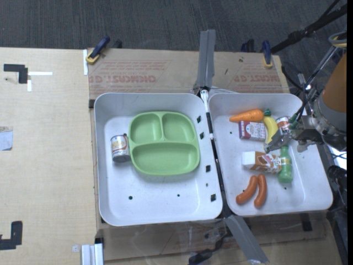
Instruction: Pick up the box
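Note:
In the right bin (309, 203) lie two small boxes. A red and white box (252, 130) rests below a carrot (247, 115). Lower down, a white and orange carton (260, 160) lies on its side near the bin's middle. My gripper (277, 143) hangs at the end of the arm coming in from the right, just above and right of the carton and to the right of the red box. Nothing is visibly held in it.
A banana (270, 127), a small can (283, 123), a green bottle (285, 170) and two sausages (253, 190) crowd the right bin. The left bin (110, 203) holds a green divided plate (164, 143) and a can (119, 148).

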`<state>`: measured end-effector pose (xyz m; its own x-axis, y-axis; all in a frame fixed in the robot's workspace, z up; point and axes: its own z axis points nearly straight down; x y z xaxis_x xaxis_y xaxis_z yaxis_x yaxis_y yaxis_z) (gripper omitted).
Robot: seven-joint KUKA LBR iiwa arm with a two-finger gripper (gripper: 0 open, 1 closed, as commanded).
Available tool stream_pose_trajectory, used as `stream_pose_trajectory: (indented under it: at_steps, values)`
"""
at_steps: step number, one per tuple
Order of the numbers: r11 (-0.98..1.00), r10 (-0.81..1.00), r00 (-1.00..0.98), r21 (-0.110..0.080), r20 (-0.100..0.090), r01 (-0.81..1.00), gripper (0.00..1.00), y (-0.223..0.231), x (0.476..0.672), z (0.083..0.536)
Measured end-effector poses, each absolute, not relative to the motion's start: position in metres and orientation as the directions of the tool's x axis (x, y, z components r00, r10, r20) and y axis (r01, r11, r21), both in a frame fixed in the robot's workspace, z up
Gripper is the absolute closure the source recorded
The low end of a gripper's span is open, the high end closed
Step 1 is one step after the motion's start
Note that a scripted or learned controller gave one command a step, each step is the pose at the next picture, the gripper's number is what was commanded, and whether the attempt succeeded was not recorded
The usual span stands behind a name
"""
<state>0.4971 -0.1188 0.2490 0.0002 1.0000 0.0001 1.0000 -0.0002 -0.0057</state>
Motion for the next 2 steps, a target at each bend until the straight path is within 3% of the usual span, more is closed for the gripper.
stream_pose_trajectory:
  at_steps: [1, 2]
  values:
    - [0.108, 0.994, -0.108, -0.001, -0.001, 0.994, 0.00, -0.152, 0.479, 0.292]
    - [0.209, 0.978, -0.209, -0.005, 0.001, 0.978, 0.00, -0.086, 0.538, 0.193]
